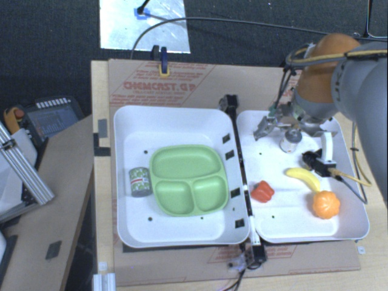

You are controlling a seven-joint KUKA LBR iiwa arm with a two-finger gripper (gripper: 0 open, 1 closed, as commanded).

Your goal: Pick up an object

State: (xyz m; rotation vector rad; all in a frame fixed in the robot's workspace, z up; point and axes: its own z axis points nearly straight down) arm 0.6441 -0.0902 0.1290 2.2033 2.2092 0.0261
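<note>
Closest to the lens, in the lower right of the frame, sits the orange (326,205). Just up-left of it is the banana (303,178), the two very near each other, perhaps touching. Towards the centre lies the red piece (262,191), on its own, close to the inner wall of the right bin (267,234).

Up at the top of that bin hangs the pincer (282,131), low over bare white floor, with the arm (357,83) coming in from the right edge. Spread or pressed together? From this angle, one cannot tell. Nothing is seen gripped in it.

Over in the left bin (130,180), a green plate (185,179) has a small can (140,181) just beside it, both well apart from the action.

So the pick looks not yet begun. The banana, nearest the pincer, seems the likely target. The pincer would need to travel down-frame, line up across the narrow body rather than along the curve, and descend at the middle. Drift towards the orange end and it may nudge both. The red piece, standing clear, could be the safer grab.
</note>
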